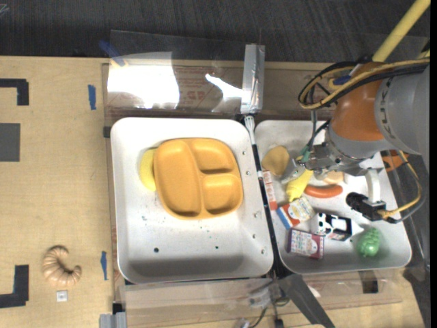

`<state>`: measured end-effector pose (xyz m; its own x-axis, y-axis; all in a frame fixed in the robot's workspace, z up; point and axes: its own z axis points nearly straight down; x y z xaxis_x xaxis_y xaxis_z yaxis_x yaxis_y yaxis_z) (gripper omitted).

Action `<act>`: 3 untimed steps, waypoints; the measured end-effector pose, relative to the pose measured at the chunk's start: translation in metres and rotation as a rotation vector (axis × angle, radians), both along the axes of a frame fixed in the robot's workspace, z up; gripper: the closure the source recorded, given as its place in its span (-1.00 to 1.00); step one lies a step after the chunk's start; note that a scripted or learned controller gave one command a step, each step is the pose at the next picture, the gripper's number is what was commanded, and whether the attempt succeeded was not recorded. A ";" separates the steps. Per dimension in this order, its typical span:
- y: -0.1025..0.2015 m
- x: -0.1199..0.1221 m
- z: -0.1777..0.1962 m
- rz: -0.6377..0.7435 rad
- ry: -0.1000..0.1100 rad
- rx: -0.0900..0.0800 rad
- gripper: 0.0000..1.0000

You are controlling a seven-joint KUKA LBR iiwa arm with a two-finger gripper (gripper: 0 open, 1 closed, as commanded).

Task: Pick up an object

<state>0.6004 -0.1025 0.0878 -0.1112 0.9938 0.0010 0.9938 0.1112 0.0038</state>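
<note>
Wooden desk [54, 183] holds two white bins. At three o'clock, the right bin [403, 251] is full of small toys. The end effector [311, 161] hangs over a yellow banana [298, 183], just beside a tan potato [276, 159]. I cannot tell its state. It should drop straight down and squeeze the smooth, curved banana across its thin middle. At nine o'clock sits a shiny orange tray [198, 176].

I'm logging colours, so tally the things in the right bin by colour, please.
Tan: 1, the round lump
Yellow: 1
Red-orange: 1
Green: 1
Purple: 1, the carton
Black and white: 1
White and red: 1, the packet
Total: 7
</note>
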 end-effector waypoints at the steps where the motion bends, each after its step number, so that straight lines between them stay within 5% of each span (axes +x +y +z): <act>1: -0.001 0.002 0.012 -0.001 -0.007 -0.003 1.00; 2: -0.042 0.024 0.000 0.217 -0.005 -0.005 1.00; 3: 0.054 0.034 0.163 -0.204 -0.003 0.001 1.00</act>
